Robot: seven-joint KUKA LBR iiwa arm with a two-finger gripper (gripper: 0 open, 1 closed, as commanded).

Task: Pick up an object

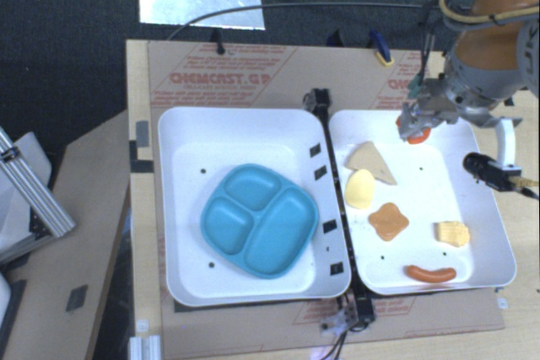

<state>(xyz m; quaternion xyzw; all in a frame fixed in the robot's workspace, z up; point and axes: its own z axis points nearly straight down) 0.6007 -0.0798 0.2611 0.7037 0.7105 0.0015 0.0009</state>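
Where the claw (416, 131) hovers, a red piece (419, 138) sits beneath.

The only readable lettering is on the brown cardboard sheet (253, 72) that lies under the two white bins (245, 139): just beyond the far rim of the left bin, large red block letters spell "CHEMCAST", followed by a few more characters that look like "GP" but are too blurred to be sure of. Around that word, and again on the cardboard strips showing beyond the right bin and along the bins' near rim, run lines of smaller red print, all too small to make out.
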